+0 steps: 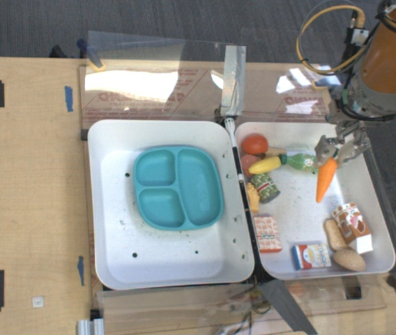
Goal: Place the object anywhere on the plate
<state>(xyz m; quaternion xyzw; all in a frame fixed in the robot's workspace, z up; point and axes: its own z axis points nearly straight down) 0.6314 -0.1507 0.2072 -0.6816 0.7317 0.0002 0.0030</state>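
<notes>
A teal plate (201, 187) with three compartments lies in the middle of the left bin (114, 243). Over the right bin (379, 257), near its far right side, my gripper (339, 151) points down from the orange-banded wrist. An orange toy carrot (325, 178) hangs tilted from it, its thick top end caught between the fingers and its tip pointing down toward the bin floor. The carrot is well to the right of the plate, across the wall between the bins.
The right bin holds a red tomato (255, 144), a yellow banana (265, 165), a green bottle (297, 161), a green packet (264, 188), small boxes (267, 233) and a carton (352, 226) near its front. A clear upright panel (233, 82) stands behind the bins.
</notes>
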